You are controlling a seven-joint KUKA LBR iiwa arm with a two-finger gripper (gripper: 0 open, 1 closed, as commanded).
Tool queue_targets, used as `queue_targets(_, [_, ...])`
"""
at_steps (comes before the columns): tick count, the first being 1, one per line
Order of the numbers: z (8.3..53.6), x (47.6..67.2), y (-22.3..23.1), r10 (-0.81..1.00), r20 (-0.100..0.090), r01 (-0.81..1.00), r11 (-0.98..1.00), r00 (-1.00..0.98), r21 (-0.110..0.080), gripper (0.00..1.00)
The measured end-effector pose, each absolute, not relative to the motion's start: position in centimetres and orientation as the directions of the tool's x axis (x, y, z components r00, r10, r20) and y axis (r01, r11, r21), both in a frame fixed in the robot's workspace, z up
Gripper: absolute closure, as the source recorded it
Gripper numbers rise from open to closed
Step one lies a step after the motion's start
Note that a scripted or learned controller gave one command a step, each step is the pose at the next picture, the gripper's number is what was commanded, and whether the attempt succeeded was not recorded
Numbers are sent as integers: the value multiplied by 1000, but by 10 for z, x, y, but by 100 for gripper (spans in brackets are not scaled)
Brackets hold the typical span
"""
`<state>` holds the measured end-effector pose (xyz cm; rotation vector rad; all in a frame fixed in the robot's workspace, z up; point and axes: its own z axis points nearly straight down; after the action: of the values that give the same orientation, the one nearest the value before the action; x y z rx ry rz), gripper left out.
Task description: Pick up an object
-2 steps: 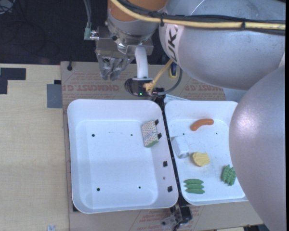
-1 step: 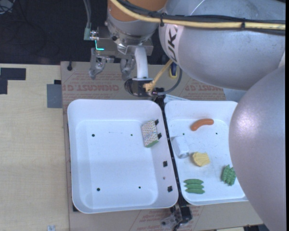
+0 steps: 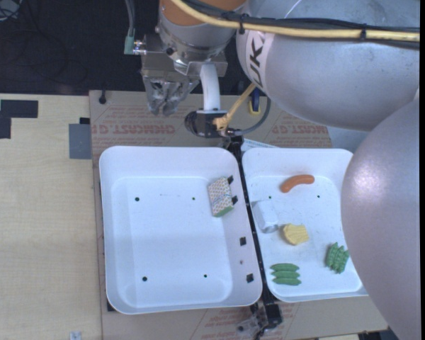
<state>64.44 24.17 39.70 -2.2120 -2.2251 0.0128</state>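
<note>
My gripper (image 3: 166,99) hangs high over the cardboard behind the left bin (image 3: 120,190), well apart from every object. A speckled sponge-like block (image 3: 220,195) leans against the left bin's right wall. The right bin (image 3: 340,163) holds an orange sausage (image 3: 297,183), a small pale cylinder (image 3: 267,217), a yellow chunk (image 3: 295,234), a green pea pod (image 3: 285,274) and a green leafy piece (image 3: 336,257). Nothing hangs below the gripper.
The grey arm (image 3: 340,55) crosses the top right and its bulk covers the right bin's right edge. A black divider with clips (image 3: 245,218) runs between the bins. Cables (image 3: 212,122) dangle behind the bins. Wooden bench lies to the left.
</note>
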Motion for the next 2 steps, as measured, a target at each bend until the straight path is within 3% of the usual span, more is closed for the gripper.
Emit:
queue_targets(1, [396,644,242,1000,-3,1000,6,-6,-10,0])
queue_targets(2, [406,644,242,1000,-4,1000,9,-10,-12,100])
